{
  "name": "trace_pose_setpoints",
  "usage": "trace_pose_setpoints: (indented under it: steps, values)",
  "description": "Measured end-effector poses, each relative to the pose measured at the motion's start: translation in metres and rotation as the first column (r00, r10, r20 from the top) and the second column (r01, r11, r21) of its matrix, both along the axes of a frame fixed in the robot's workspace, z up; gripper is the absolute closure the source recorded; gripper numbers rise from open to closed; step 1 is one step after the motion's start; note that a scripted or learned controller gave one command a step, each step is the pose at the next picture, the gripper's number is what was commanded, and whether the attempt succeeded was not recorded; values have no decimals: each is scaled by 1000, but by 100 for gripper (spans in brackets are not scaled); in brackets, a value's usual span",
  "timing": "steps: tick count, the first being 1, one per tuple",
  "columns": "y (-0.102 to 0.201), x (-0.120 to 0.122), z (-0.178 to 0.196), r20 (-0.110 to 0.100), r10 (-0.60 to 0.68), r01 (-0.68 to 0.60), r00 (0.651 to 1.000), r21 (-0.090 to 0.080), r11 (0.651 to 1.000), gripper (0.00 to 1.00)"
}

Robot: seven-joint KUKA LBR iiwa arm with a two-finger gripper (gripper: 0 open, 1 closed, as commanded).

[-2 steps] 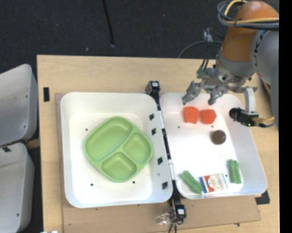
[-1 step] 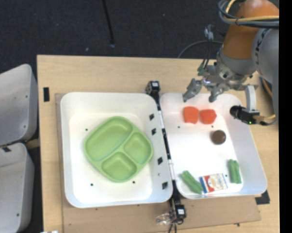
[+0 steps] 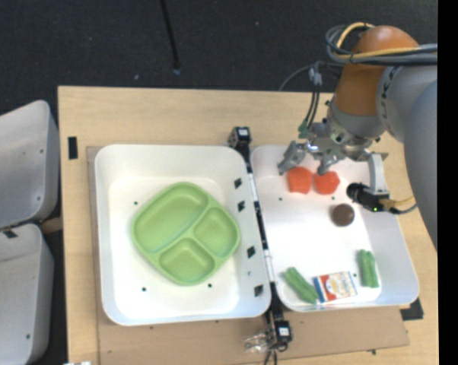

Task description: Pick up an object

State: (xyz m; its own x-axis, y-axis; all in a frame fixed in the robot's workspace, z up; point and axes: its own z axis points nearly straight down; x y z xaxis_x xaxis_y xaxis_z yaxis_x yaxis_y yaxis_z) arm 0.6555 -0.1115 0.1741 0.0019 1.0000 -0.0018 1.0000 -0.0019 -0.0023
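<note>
The KUKA arm's gripper (image 3: 316, 160) hung low over the far edge of the right bin (image 3: 381, 238), its fingers spread wide above two orange-red objects (image 3: 313, 181) that lay touching each other just below the fingertips; the view did not settle what the pair were, nor whether a finger already touched them. Nothing sat between the fingers, so by this picture the pick had not been made: the approach looked largely done, with the closing and the lift left to do. Elsewhere in the same bin, a small brown round object (image 3: 342, 215) lay near the right wall, a green pod-shaped piece (image 3: 367, 269) rested toward the near right corner, another green piece (image 3: 298, 284) lay along the near edge, and between them a small packet (image 3: 335, 286) showed red, white and blue printing too small to read. The left bin (image 3: 115, 295) carried a green three-compartment plate (image 3: 186, 233) near its middle. No brand or label could be read anywhere on the bench.
</note>
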Motion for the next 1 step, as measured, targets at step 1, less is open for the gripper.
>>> trace_pose_setpoints:
  steps: [1]
  values:
    - [-8, 1, -58, 6, -2, 2, 1000, -2, 1000, 0]
